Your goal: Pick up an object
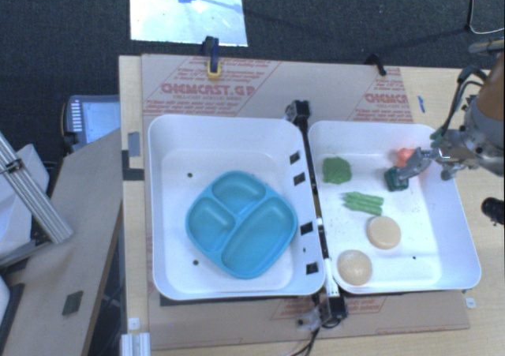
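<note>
Arm comes in from the right, wrist over the far-right part of the right-hand shallow white bin (454, 224). The two-finger gripper (398, 177) sits low in the bin's upper right area, dark teal tip down near the floor. Can't tell whether it's released or clenched: too small, and the slant hides the tip. Nothing visibly between its tips, so I'd call nothing held. Small orange-red object (405, 155) sits just beside the gripper on its far side, possibly touching, can't resolve it. Other candidates are all to the left or nearer the camera: flat dark-green leafy piece (337, 170) well to the left at about the same depth; bundle of light-green bean-like sticks (364, 203) nearer and to the left, long axis running roughly left-right with a slight tilt; pale tan round disc (383, 232) almost straight toward the camera from the gripper; second pale round piece (354, 267) in the near-left corner. Left-hand white bin (166, 204) holds a blue plastic compartment plate (241, 224), well apart from the gripper and across the divider. Judgement: the orange-red object is the closest target by far, needing only a short shift away from the camera. If the target is the bean bundle, the fingers should close across the short axis, meaning near-far.
</note>
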You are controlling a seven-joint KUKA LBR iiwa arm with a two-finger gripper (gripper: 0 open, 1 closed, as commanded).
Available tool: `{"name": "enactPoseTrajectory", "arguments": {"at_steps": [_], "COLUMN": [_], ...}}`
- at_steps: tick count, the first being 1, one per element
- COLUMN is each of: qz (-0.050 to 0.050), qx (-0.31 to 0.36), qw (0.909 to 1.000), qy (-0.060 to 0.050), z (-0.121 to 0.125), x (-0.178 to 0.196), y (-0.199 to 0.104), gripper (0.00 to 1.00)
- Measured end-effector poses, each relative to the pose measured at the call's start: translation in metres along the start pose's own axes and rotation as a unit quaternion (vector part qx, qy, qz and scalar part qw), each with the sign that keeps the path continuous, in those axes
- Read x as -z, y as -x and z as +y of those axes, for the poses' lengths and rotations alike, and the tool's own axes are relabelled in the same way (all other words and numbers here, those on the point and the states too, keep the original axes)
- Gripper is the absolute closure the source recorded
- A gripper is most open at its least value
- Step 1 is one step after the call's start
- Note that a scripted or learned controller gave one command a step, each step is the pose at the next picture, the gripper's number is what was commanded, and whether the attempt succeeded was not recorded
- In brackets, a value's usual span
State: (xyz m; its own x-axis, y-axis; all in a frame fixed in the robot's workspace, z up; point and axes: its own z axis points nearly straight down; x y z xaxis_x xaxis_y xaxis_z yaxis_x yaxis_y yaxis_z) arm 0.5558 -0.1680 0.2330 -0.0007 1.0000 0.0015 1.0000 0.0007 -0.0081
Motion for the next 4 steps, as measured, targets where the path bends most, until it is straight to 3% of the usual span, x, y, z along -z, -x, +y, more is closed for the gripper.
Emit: {"name": "enactPoseTrajectory", "arguments": {"at_steps": [1,3,4], "qz": [-0.001,0.000,0.000], "qx": [0.001,0.000,0.000], "qw": [1.0000,1.0000,1.0000], "qy": [0.005,0.002,0.007], "z": [0.002,0.004,0.007], "x": [0.005,-0.099,-0.145], "y": [0.000,0.002,0.003], "gripper": [0.00,0.00,0.00]}}
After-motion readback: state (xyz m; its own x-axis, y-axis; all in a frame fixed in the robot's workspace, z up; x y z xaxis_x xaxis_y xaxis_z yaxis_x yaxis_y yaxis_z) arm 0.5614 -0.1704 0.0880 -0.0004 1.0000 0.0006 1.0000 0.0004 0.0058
